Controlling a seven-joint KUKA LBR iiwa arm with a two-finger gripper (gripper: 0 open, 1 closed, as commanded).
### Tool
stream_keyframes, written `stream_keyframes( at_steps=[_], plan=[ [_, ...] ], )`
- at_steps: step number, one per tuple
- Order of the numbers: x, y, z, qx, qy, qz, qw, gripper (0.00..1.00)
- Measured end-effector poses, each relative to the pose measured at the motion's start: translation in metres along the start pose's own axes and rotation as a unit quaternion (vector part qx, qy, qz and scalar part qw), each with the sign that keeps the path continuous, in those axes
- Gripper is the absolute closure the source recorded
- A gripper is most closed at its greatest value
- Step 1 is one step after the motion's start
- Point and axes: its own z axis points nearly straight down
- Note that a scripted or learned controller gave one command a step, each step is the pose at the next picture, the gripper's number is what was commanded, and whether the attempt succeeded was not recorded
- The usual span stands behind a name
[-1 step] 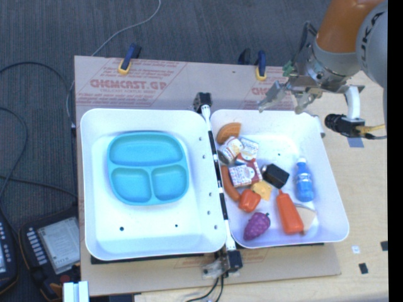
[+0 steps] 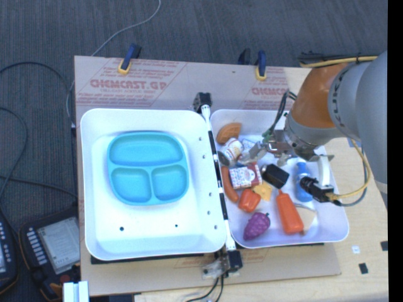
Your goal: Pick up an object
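On grey carpet [image 2: 56, 24], printed board [image 2: 151, 83], perhaps cardboard.

The right bin [image 2: 334, 231] is crowded: toy food lies packed across its left and near parts, with the arm [image 2: 327, 102] over its far right. The left bin [image 2: 94, 231] offers open floor around the blue divided plate [image 2: 148, 167].

Just below the pincer [image 2: 269, 151] we see a small pink-and-white box [image 2: 244, 177], an orange pepper [image 2: 249, 200], purple grapes [image 2: 256, 225] and an orange carrot [image 2: 289, 214].
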Motion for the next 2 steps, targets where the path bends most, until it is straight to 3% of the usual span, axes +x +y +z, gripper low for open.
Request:
stream_keyframes(
  at_steps=[1, 2],
  plan=[
    [0.0017, 0.0020, -0.0113, -0.002, 0.002, 0.001, 1.0000, 1.00],
    [0.0017, 0.0016, -0.0108, -0.002, 0.002, 0.001, 1.0000, 0.00]
  ],
)
